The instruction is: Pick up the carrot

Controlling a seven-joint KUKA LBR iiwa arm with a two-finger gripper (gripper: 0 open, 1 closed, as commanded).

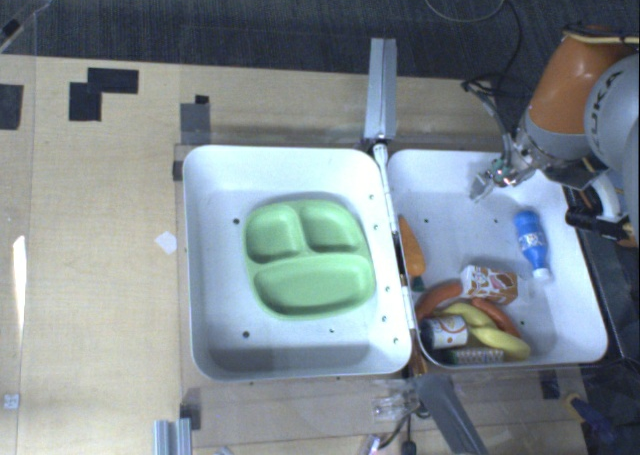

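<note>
The carrot (410, 251) lay in the right bin (560, 343), pressed close against that bin's left wall, just beside the divider between the two bins. Its long axis ran roughly up and down the picture, parallel to the wall, with the thinner end toward the far side and the thicker end toward the near side.

Just below the carrot's near end sat a crowd of things in the bin's near-left corner: a reddish sausage-like piece (440, 295), a banana (492, 335), a small can (446, 333) and a brown-and-white packet (490, 283). The sausage-like piece lay near the carrot's lower end; contact could not be judged. A small blue bottle (532, 241) lay well apart, toward the right side.

The left bin (215, 263) held a green divided tray (308, 257).

The gripper (497, 175) hung over the far part of the right bin, well apart from the carrot. Whether its jaws were open or closed could not be told.
</note>
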